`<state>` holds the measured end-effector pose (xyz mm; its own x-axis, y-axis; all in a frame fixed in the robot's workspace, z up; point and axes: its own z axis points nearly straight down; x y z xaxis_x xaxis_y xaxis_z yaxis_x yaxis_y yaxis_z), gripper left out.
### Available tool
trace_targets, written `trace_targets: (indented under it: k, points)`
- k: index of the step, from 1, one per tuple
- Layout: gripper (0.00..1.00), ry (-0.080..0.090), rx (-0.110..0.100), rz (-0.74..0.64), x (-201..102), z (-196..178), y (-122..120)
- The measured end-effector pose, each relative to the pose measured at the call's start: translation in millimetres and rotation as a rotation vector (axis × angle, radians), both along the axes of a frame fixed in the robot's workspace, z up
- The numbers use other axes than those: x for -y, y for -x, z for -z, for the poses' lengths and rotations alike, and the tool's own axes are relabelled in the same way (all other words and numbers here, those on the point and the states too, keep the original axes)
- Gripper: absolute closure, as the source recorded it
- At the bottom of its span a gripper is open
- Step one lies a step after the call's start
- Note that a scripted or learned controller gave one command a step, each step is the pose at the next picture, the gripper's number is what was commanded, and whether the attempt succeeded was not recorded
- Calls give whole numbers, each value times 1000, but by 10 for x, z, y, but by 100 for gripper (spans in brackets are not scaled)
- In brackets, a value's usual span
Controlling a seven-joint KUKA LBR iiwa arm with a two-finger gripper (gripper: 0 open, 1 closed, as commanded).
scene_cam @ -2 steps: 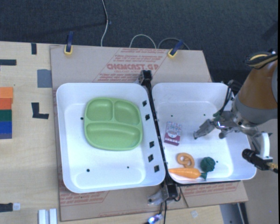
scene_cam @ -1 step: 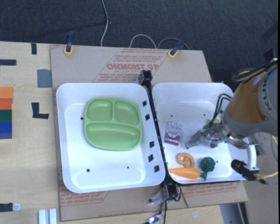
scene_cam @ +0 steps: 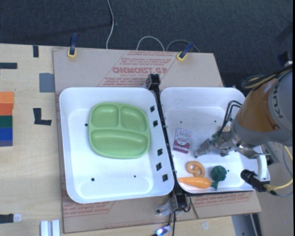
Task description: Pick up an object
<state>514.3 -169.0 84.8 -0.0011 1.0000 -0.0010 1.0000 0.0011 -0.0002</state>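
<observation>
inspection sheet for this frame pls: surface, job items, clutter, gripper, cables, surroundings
surface: cardboard sheet on a wood bench, bearing the left bin and right bin side by side.
job items: in the right bin, a packet, pretzel, carrot and a dark green piece.
clutter: green tray in the left bin.
gripper: gripper over the right bin, right of the packet; nothing seen between its fingers.
cables: white cable running up from the cardboard's far edge; wire loops there too.
surroundings: coloured blocks at the bench's left edge; dark floor beyond.
</observation>
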Motion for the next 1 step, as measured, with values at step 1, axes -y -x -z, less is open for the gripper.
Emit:
trace_targets:
  k: [1]
  points:
    - [100, 3, 2, 0, 6, -111, -5]
